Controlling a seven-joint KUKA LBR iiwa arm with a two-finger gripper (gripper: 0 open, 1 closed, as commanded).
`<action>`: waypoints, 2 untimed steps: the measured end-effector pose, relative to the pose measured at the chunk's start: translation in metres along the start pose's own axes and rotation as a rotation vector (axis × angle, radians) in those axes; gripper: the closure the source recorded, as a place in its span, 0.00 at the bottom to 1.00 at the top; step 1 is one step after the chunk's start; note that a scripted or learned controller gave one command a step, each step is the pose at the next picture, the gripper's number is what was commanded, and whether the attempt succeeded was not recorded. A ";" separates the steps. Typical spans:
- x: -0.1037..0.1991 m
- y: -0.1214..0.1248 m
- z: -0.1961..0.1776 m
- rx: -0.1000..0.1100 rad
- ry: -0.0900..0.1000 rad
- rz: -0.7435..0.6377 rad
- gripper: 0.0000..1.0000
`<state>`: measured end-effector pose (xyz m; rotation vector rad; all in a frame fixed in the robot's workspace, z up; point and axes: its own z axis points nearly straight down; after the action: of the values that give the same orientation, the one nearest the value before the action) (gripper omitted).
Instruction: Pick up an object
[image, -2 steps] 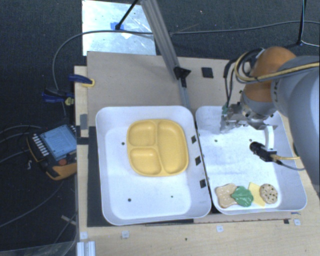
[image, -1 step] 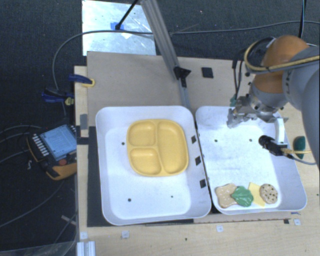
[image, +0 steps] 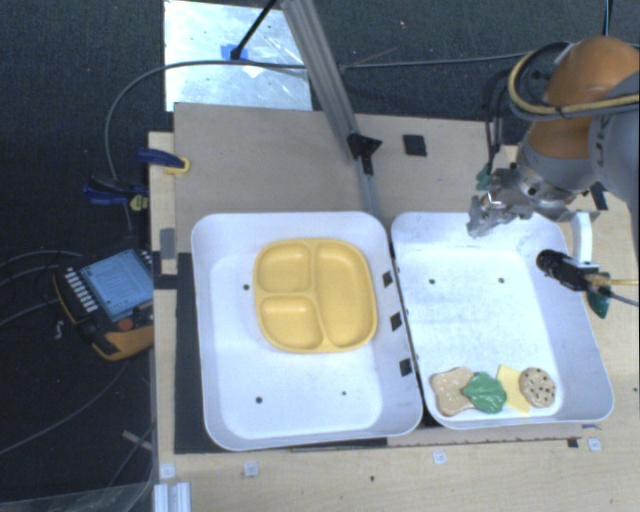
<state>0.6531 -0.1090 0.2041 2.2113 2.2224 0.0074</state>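
Observation:
Along the front edge of the right bin (image: 470, 300) lie several toy foods: a tan bone-shaped cookie (image: 451, 389), a green leafy piece (image: 486, 392), a yellow cheese wedge (image: 513, 385) and a round chocolate-chip cookie (image: 538, 386). My gripper (image: 483, 220) hangs over the bin's far edge, well away from the foods, with nothing visible between its fingers. A yellow divided plate (image: 313, 295) lies in the left bin (image: 230, 390).
A slanted metal pole (image: 335, 90) crosses behind the bins. Left of the bench lie cables, clamps and a handheld pendant (image: 108, 290). The floor of the right bin between my gripper and the foods is bare.

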 end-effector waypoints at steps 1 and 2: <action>0.045 -0.008 -0.011 0.005 0.003 -0.005 1.00; 0.106 -0.014 -0.019 0.006 0.004 -0.007 1.00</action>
<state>0.6379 -0.0028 0.2232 2.2088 2.2346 0.0051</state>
